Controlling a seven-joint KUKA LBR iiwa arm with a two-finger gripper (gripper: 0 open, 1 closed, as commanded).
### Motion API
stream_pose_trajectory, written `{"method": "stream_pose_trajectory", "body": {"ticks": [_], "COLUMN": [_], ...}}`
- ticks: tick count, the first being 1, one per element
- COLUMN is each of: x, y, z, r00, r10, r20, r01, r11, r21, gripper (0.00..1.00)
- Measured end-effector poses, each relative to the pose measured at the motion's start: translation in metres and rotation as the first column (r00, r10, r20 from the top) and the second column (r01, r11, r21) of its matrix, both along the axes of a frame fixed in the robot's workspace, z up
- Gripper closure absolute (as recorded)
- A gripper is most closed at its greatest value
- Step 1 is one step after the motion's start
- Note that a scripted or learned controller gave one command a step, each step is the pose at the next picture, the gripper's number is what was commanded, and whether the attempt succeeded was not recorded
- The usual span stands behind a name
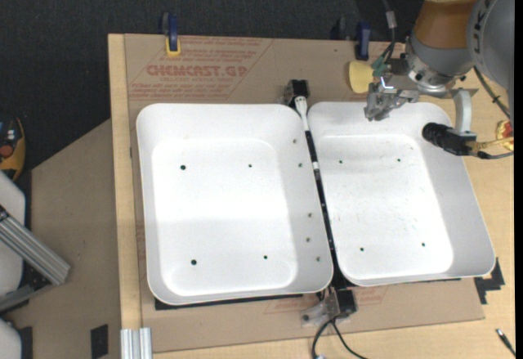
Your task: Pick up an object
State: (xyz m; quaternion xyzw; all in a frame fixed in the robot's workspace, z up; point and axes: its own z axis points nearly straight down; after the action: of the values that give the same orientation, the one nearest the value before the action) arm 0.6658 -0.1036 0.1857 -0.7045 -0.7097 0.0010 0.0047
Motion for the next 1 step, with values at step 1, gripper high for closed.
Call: {"method": "stream_pose_trajectory", "body": {"ticks": [1], "x": [-0.0108], "y": [0.0361], "z": [0.1117], "r00": [1.000], "r10": [-0.002], "r20": [0.021], "r01": [0.002], "r11": [1.000], "r21": [-0.005], "gripper": [1.00]}}
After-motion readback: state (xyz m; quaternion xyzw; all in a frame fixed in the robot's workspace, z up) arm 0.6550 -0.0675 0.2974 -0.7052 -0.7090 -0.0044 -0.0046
